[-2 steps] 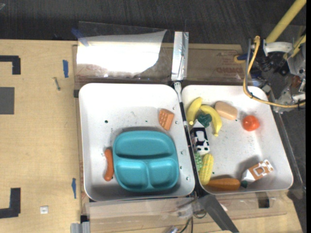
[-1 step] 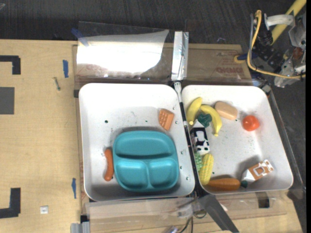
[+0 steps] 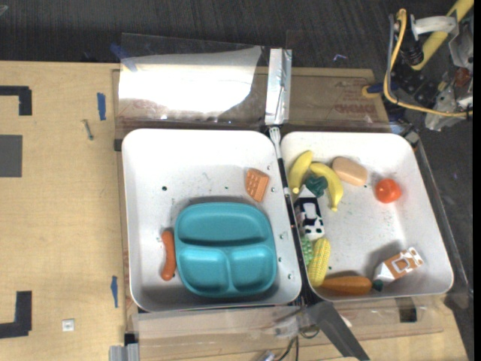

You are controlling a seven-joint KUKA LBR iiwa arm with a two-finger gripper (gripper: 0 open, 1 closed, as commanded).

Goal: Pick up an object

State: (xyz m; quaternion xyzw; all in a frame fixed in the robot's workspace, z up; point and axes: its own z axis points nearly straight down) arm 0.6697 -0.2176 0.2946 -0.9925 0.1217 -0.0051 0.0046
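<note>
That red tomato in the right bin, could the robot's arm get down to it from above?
Probably yes: the tomato sits alone on bare bin floor, apart from the bread roll and bananas, with nothing over it.

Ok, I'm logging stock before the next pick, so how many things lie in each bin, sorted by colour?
Left bin:
Teal: 1, tray
Orange: 2, wedge, sausage

Right bin:
Yellow: 2, bananas, corn
Tan: 1, bread roll
Red: 1, tomato
Orange: 1, carrot
Black and white: 1, cow
White and orange: 1, carton

Total: 10
</note>
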